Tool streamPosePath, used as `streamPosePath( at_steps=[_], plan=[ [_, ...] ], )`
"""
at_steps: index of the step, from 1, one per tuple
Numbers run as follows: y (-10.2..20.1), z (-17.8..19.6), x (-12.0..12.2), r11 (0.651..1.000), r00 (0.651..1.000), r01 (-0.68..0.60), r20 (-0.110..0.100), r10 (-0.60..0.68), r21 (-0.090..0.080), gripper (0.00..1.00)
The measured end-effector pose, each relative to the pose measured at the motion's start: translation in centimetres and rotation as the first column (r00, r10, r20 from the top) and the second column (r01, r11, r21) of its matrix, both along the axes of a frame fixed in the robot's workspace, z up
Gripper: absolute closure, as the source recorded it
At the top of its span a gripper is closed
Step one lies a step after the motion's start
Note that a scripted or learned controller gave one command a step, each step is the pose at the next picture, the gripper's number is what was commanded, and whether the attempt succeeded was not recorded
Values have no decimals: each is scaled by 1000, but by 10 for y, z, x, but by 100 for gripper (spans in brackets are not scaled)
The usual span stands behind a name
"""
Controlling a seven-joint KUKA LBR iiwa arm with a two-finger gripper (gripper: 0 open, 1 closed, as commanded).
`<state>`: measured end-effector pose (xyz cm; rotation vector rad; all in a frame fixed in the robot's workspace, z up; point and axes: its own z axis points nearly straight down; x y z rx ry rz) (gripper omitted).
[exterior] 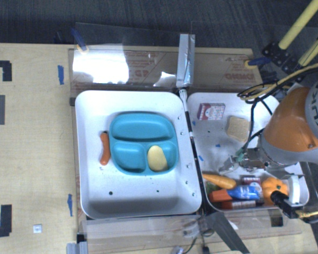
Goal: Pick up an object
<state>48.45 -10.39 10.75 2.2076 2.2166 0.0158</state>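
We see two white bins side by side on the bench. The left bin [90, 194] carries a blue divided tray [132, 128] near its centre. A pale yellow egg-shaped object [157, 158] lies in the tray's compartment at 4 o'clock. An orange sausage-shaped item [104, 148] lies on the bin floor just beside the tray, at its 9 o'clock edge.

The right bin [214, 131] holds the rest. A small red-and-white packet [211, 111] sits toward 11 o'clock of that bin, and a tan sponge-like block [237, 127] lies near it at the packet's 4 o'clock. Along the bin's 6 o'clock wall we note a cluster: an orange carrot-like piece [219, 181], a blue-and-white tube [247, 192] touching it, a red bar [221, 196] under the carrot's end, and an orange toy [272, 186] at the cluster's 3 o'clock end.

The arm [294, 126] enters from 3 o'clock, its orange band over the bin's right side. The gripper [238, 160] is low over the bin floor, between the sponge block and the cluster, at about 12 o'clock of the tube. We cannot tell how its jaws stand; the metal parts are too small and cluttered to read, and we see no object in them. Candidate objects for picking all lie on the bin floors or in the tray.
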Motion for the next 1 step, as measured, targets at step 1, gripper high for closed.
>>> streamPosePath(
  at_steps=[1],
  plan=[
    [-2,-20,60,999,999,34,-10,-34,1,0]
  ],
)
